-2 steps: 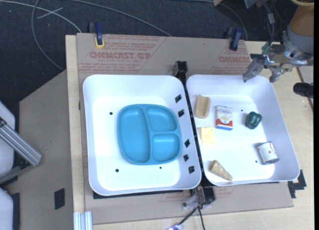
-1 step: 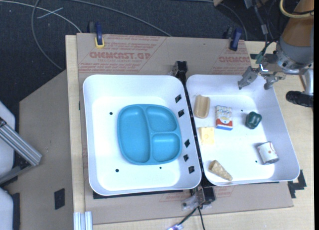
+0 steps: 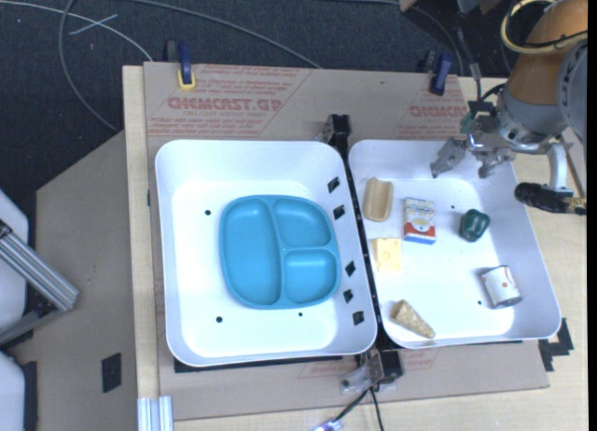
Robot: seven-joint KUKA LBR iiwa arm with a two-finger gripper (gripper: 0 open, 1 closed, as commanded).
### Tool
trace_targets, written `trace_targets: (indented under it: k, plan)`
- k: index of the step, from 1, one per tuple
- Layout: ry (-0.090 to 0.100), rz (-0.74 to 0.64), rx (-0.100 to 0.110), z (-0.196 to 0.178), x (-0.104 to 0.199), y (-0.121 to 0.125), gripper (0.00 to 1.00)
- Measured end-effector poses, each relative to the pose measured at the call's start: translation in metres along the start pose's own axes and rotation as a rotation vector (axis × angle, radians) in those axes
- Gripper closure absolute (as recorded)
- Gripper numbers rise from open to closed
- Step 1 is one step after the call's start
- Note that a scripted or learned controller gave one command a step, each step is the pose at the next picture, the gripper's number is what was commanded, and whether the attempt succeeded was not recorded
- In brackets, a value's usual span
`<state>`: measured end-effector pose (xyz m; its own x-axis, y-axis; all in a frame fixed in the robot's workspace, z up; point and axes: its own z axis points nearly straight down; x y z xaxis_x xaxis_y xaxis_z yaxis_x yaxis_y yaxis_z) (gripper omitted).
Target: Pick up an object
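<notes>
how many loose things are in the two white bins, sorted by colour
Blue: 1, the divided plate in the left bin
Tan or yellow: 3, bread roll, yellow square, wedge
Green: 1, round piece
Red and white: 2, small box, can
Total: 7

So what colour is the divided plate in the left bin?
Light blue: the divided plate shows plainly in the camera view, against the white left bin.
</notes>
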<state>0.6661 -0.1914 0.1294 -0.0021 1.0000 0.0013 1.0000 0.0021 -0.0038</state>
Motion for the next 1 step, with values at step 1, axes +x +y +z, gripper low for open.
trace_targets:
  k: [1]
  plan:
    - [0.000, 0.000, 0.001, 0.0467, 0.0008, -0.0001, 0.00]
